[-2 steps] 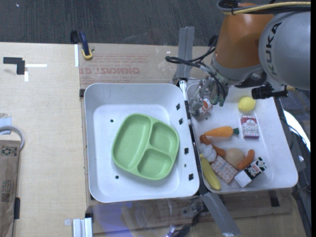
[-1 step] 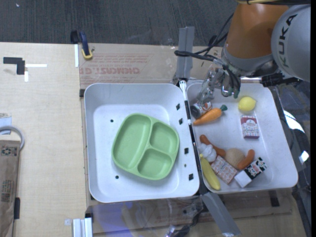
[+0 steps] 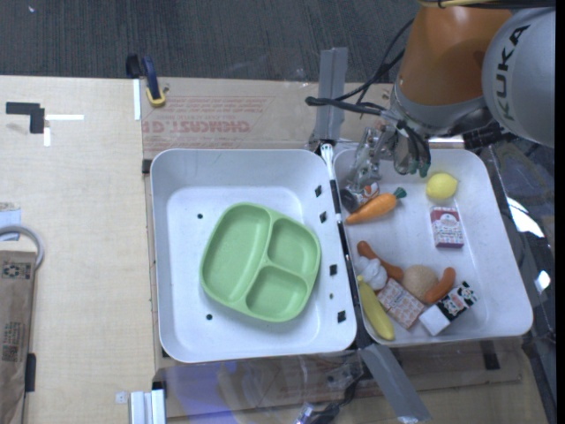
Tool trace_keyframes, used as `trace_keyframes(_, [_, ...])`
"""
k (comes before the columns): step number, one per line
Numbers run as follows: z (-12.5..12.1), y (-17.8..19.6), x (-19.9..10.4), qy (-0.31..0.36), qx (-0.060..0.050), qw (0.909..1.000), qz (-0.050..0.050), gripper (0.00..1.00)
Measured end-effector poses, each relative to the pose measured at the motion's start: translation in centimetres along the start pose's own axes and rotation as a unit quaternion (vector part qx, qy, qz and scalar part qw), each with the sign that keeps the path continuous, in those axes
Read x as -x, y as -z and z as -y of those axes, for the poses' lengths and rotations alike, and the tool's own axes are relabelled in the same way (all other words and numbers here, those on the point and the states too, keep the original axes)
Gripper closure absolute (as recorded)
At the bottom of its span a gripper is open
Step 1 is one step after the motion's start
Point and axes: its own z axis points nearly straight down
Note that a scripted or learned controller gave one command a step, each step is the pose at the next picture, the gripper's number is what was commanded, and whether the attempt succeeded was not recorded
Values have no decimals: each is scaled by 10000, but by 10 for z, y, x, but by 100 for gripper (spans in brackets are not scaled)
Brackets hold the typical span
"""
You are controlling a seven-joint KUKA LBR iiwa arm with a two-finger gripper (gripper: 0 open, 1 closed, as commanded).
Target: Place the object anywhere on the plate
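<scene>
I had the gripper (image 3: pixel 366 173) hanging over the right bin's (image 3: pixel 494 237) far left corner, its fingers apart and holding nothing, just above the carrot (image 3: pixel 372 208). I judged a straight descent astride the carrot best, before crossing to the plate (image 3: pixel 260 261).

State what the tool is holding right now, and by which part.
Cannot be told. The tool hangs over the right bin just above the carrot, with no object visibly between its tips.
</scene>
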Motion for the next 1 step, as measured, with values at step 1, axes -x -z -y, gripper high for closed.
trace_keyframes(1, [8,-23,-18,1334,4,9911,-1,100])
